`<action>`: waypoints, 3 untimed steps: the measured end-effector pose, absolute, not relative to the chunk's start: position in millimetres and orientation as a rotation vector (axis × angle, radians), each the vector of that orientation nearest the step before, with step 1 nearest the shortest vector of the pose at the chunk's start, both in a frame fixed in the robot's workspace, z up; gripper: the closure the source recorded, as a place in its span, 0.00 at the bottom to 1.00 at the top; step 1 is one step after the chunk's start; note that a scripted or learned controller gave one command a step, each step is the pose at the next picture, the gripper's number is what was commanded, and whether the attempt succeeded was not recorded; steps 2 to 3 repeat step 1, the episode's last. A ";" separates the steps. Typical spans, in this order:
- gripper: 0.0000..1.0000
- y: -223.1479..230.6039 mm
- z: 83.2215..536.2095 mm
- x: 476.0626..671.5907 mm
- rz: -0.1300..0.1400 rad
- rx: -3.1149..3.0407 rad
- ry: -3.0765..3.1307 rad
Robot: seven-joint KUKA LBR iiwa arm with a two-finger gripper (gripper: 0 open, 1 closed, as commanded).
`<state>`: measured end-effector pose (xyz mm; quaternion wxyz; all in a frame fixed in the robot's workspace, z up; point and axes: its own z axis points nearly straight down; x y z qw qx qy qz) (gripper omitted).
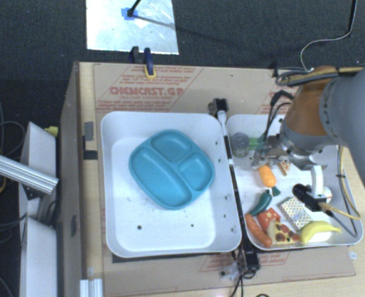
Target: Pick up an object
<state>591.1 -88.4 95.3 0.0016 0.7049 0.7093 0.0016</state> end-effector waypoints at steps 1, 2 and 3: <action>1.00 -55.2 185.6 600.3 0.005 2.214 2.224; 1.00 -55.2 185.6 600.3 0.005 2.214 2.224; 1.00 -55.2 185.6 600.3 0.005 2.214 2.224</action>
